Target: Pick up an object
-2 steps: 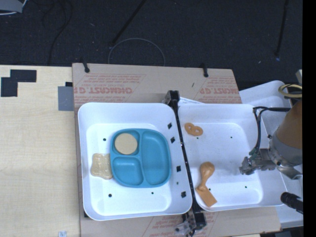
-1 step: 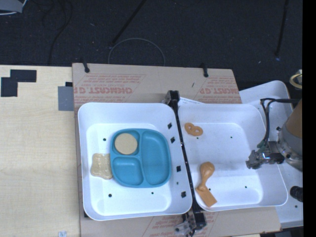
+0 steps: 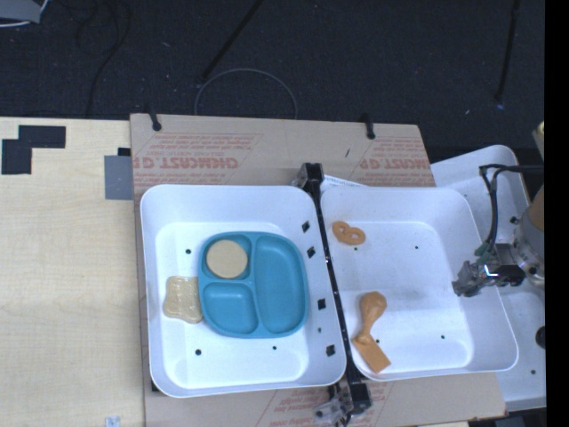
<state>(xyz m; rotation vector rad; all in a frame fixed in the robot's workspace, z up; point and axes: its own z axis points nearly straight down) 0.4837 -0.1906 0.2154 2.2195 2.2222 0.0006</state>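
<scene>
In the left bin point(image 3: 169, 212) lies a blue divided plate point(image 3: 267, 292) with a round tan cookie point(image 3: 226, 259) in its upper left compartment. A pale waffle-like piece point(image 3: 182, 299) rests beside the plate's left edge. The right bin point(image 3: 444, 212) holds a small orange pretzel point(image 3: 348, 234) near its upper left and a tan drumstick-shaped piece point(image 3: 371, 330) near its lower left. My gripper point(image 3: 471, 280) hangs at the right bin's right rim, apart from all these objects. Nothing shows between its fingers.
A black divider point(image 3: 322, 274) runs between the two bins. Both bins sit on a cardboard sheet point(image 3: 267, 154) over the wooden bench point(image 3: 62, 274). Cables point(image 3: 491, 203) hang by the arm at the right.
</scene>
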